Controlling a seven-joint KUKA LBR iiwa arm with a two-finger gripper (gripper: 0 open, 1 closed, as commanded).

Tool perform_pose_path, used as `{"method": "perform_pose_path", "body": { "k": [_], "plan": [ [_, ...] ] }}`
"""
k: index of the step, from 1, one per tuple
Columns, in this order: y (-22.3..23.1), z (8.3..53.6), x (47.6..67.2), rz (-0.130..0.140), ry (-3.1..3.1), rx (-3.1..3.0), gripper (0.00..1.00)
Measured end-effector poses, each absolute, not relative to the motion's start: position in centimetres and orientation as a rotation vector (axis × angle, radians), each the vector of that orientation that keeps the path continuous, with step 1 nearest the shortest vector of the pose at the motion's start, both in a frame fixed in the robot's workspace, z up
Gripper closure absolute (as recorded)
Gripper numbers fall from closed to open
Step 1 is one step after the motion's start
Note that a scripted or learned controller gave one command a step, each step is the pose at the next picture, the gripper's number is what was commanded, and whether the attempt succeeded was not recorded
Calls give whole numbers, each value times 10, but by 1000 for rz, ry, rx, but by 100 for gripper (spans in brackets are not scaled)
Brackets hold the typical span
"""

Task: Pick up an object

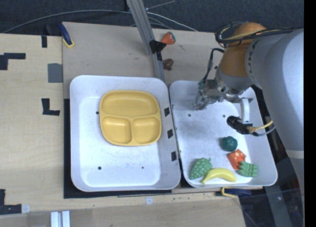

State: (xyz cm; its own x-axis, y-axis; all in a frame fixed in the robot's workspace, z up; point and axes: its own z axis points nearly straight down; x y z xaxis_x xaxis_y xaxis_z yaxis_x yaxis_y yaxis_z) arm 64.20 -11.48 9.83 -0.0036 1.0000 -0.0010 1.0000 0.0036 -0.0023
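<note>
My hand [201, 101] hangs low over the upper left part of the right bin [197, 137], close to the bin's top wall and near the edge shared with the other bin. From this high slanted view the tips are small and dark against the speckled white floor, and I cannot tell whether they are spread or pressed together. Nothing shows between them. Behind the hand my orange band [236, 60] and grey arm [281, 83] run off to the right, with black cables looped around the wrist.

The things I could pick up all lie well apart from my hand, gathered in the near right corner of the same bin. A dark green round fruit [228, 143] sits highest of the group. Just below it is a red-orange piece [236, 158], touching a small green leafy vegetable [248, 169]. A yellow banana [220, 174] curves along the bin's near wall, and a bunch of green grapes [200, 167] rests just beside its left end.

The left bin [84, 171] carries a yellow divided plate [131, 117] with three compartments, lying flat in its upper half.

Beyond the bins, on the worktop [29, 137], a grey pole [140, 18] slants up out of view, with a small orange-red object [169, 37] beside it.
</note>
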Motion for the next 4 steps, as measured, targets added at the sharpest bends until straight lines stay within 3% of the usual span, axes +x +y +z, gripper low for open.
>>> {"method": "perform_pose_path", "body": {
  "k": [1, 2, 3, 4],
  "plan": [
    [-116, 155, 634, -4, -2224, -2223, 100],
    [-111, 215, 642, -6, -2228, -2222, 100],
    [-110, 241, 643, -2, -2225, -2220, 100],
    [-49, 231, 651, 0, -2227, -2212, 100]
  ]
}}
